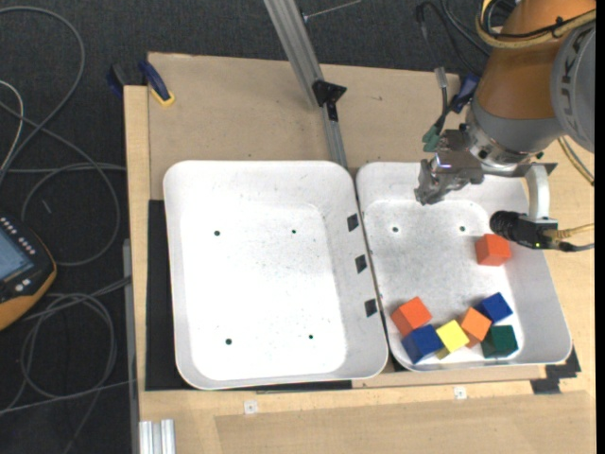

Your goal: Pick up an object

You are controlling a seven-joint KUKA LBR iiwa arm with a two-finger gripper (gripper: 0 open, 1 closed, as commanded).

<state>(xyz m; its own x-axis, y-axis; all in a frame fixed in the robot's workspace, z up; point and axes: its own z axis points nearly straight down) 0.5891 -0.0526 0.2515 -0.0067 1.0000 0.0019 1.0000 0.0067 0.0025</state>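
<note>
Gripper (pixel 433 189) hovers above the right bin's (pixel 416 244) far end, carrying nothing; whether it's spread, can't tell. Lone orange block (pixel 492 250) sits toward the bin's right wall, apart from the cluster at its near edge. Approach step, I'd say: next, shift over and descend.

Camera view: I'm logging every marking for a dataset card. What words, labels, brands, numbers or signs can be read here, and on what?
"UK": partial grey letters on the arm's housing, cut off at the frame edge.
Handheld device's screen at the left edge: too small and blurred to read.
Cubes and bins: no markings readable.
</note>
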